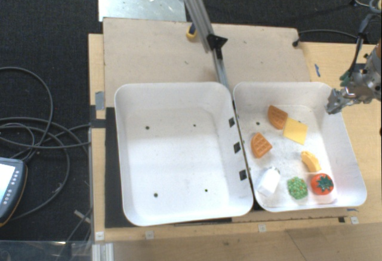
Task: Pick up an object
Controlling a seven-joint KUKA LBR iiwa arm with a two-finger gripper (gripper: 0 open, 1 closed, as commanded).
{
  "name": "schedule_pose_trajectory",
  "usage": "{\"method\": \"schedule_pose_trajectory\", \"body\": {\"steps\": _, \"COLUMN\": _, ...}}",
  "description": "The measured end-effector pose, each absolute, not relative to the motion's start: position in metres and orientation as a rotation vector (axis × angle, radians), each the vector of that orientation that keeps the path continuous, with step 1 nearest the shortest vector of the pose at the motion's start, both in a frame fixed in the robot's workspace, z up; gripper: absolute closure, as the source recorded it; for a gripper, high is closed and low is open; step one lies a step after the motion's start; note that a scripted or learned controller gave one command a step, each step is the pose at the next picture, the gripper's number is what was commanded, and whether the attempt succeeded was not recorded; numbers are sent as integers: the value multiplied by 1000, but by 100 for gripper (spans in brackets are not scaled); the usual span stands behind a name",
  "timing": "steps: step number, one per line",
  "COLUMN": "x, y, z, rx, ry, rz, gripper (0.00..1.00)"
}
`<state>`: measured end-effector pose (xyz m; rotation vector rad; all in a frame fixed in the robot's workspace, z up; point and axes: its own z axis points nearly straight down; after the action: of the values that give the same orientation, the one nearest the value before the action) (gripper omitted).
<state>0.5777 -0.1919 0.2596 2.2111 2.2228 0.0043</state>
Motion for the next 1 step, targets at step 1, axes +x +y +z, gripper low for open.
{"method": "schedule_pose_trajectory", "body": {"steps": 1, "x": 575, "y": -142, "z": 266, "rx": 2210, "ry": 2233, "rz": 4, "gripper": 100}}
